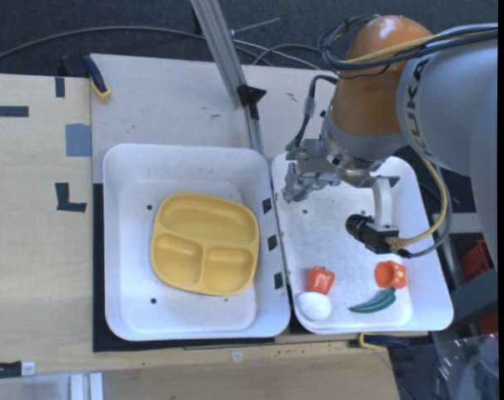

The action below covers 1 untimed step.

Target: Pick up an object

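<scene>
My gripper (296,188) hangs over the upper left part of the right bin (343,307), close to the divider between the bins. Nothing shows between its fingers. Near the right bin's front edge lie a small red-orange pepper (320,280), a white egg-like ball (314,307), a second red piece (391,274) and a dark green chilli (373,302). All of these lie well below the gripper in the view, apart from it.
The left bin (127,223) holds a yellow compartment plate (206,243). A slanted metal pole (222,44) rises behind the bins. A black cable connector (369,232) hangs off the arm over the right bin. The grey arm body (418,98) covers the right bin's far right corner.
</scene>
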Tool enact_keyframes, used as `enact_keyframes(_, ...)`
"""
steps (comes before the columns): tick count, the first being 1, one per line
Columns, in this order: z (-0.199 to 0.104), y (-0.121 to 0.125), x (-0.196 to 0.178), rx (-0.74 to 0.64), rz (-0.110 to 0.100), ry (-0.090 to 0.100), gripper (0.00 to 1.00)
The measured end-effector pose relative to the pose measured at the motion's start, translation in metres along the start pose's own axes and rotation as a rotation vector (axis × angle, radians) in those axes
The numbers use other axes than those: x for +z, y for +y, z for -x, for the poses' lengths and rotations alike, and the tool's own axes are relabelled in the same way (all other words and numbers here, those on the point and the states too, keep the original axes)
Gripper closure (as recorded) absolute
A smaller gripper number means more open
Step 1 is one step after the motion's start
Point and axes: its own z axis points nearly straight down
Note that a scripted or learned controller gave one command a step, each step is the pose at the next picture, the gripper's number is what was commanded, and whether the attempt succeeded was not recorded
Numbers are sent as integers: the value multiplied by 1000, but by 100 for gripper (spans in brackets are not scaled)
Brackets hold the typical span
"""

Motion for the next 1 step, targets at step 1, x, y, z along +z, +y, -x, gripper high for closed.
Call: enact_keyframes(1, -62, -13, 13, 0, -1, 0, 100)
